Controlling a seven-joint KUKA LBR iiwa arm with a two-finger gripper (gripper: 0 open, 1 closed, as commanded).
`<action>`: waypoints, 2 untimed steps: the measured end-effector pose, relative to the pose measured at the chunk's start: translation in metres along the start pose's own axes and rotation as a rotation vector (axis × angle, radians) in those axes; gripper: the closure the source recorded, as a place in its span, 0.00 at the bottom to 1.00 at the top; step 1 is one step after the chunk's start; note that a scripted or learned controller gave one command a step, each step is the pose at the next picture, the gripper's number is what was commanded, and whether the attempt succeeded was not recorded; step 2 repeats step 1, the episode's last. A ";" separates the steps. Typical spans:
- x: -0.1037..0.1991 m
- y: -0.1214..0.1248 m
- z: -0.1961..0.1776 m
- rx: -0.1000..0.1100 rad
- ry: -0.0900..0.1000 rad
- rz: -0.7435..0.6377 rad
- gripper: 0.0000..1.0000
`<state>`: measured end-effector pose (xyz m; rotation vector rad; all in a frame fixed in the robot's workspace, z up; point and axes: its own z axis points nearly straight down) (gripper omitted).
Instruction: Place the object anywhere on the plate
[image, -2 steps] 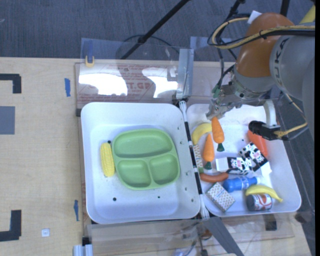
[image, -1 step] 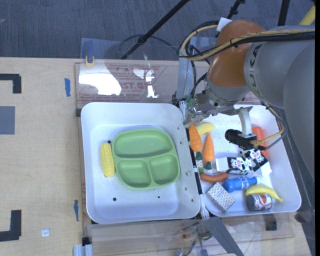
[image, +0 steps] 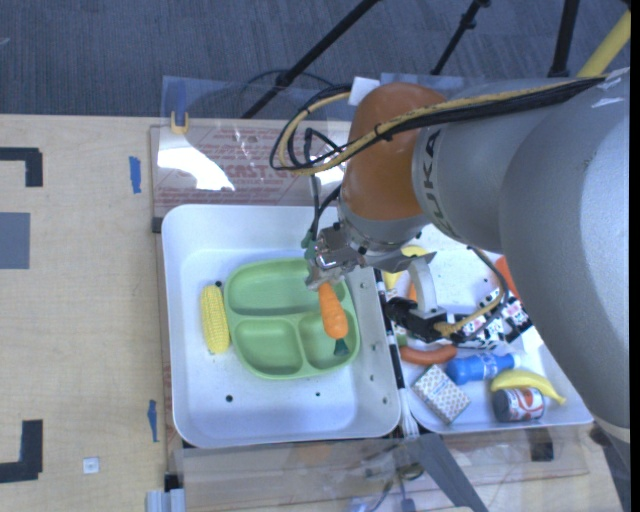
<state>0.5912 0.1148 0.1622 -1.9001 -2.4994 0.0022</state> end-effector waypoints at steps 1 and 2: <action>-0.001 0.000 0.000 -0.001 0.000 0.001 0.00; -0.001 0.000 0.000 -0.001 0.000 0.001 0.00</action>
